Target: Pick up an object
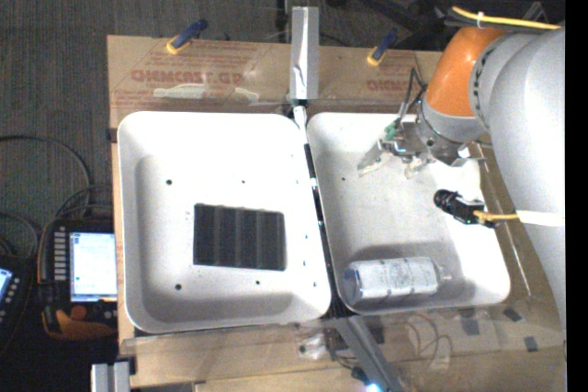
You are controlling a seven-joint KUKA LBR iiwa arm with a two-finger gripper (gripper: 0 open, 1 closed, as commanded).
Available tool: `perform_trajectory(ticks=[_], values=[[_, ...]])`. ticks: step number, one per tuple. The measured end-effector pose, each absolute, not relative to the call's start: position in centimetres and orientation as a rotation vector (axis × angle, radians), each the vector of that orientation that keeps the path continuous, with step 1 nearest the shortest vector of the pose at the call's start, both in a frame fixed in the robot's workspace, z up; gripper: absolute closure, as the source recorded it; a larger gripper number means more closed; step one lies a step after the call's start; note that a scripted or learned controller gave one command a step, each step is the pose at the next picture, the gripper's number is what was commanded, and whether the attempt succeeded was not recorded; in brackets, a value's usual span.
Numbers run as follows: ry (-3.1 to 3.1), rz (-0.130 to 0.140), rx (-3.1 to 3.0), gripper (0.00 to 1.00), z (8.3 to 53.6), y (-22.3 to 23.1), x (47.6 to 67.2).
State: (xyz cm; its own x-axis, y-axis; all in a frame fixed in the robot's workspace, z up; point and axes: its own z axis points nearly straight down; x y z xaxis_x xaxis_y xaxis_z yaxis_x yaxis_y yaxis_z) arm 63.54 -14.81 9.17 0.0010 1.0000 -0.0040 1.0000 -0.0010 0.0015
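Grey and orange, our arm hangs over the far end of the right bin (478, 289), its jaws (395, 156) spread and pinching nothing. The plastic bottle (397, 278) lies on its side against the near wall, well apart from them. We judge its round body could roll or slip on closing. Its label is too blurred to read; red print on the cardboard (184, 78) reads mirrored, illegible.
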Motion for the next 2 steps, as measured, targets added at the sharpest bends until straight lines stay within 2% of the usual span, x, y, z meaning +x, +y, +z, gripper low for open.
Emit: perform_trajectory(ticks=[1,2], values=[[2.104,-0.002,2.327,0.0,13.9,-21.5,66.9],[2.045,-0.003,2.381,0.0,24.4,-21.8,62.3]])
